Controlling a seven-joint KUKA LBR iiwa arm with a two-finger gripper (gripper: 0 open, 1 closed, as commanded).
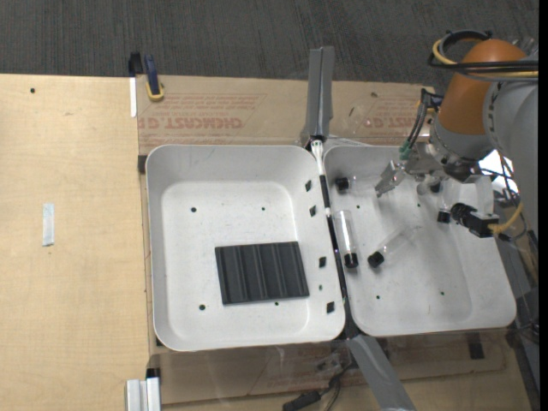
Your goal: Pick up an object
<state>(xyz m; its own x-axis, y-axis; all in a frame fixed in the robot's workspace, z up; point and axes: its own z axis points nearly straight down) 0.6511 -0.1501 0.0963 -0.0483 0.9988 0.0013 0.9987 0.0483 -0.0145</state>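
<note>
Arm: grey KUKA with orange band, reaching in from the right over the right bin
Gripper: the gripper hangs over the upper part of the right bin; its tip is small and dim, so I cannot tell whether it is apart or together, and nothing is visibly held
Candidate objects: a clear tube with black cap lies along the left wall of the right bin; a second clear tube, tilted, lies near the bin's middle, black cap at its lower left end
Nearest target: judged to be the tilted tube, below and slightly left of the tip, well apart from it
Step in hand: approach, grasp not yet made
How to do it well: line the pincer across the tube's short axis, not along it; descend over mid-body away from the cap; the wall-side tube leaves little room for a finger, so the central one looks safer
Risk: clear round plastic likely rolls or slips
Count, bins: 2
Count, clear tubes: 2
Count, ribbed black slab in the left bin: 1
Count, small black bits near the right bin's top: about 3, too small to identify
</note>
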